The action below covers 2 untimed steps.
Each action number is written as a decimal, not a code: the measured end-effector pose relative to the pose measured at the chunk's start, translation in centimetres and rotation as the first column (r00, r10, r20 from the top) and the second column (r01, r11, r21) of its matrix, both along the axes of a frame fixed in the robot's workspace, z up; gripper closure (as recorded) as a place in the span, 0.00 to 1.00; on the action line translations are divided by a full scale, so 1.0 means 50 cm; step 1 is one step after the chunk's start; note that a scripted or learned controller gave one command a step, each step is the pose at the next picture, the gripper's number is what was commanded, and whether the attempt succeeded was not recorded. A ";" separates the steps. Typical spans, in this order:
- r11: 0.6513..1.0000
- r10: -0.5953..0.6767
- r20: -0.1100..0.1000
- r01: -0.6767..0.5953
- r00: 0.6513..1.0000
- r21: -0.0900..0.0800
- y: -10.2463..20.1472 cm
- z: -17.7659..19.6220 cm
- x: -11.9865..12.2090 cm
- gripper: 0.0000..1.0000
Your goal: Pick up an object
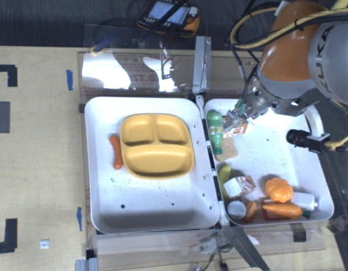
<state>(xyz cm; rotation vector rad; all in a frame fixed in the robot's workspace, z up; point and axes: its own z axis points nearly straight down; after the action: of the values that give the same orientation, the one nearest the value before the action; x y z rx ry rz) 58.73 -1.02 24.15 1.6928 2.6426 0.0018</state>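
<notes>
Surface: a pale wooden surface [38, 151] with two white bins side by side and some blue tape marks.
Left bin: the left bin [100, 196] holds a yellow tray [157, 145] with three parts, and a small orange carrot [116, 152] lies just beside the tray.
Right bin: the right bin [301, 168] holds lots of small toys.
Arm: the grey and orange arm [298, 38] reaches in from the right, over the top part of the right bin.
Jaws: the gripper [240, 115] sits low at the top left of the right bin. I cannot tell if the jaws are spread or pressed together. They are too small and blurry.
Closest thing: a green bottle [215, 130] lies along the left wall of the right bin, just beside the gripper. A small card with red on it [236, 130] lies right under the gripper.
Other toys: an orange fruit [279, 189], a big carrot [282, 210], a little box [240, 185] and a round can [236, 209] sit close together at the bottom of the bin.
What could go wrong: the bottle is round and smooth, so it may roll or slip away. It also lies against the bin wall, so a finger may bump the wall. The card is flat and hard to pinch, so the jaws may come up with nothing.
</notes>
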 end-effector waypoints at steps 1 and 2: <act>1.000 -0.018 -0.005 0.018 1.000 0.001 -0.052 -0.098 -0.044 1.00; 0.907 -0.422 0.001 0.422 0.907 0.001 -0.018 -0.006 0.100 1.00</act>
<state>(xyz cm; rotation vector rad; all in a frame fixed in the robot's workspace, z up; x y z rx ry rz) 63.72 -1.90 23.82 2.2232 2.2140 0.0019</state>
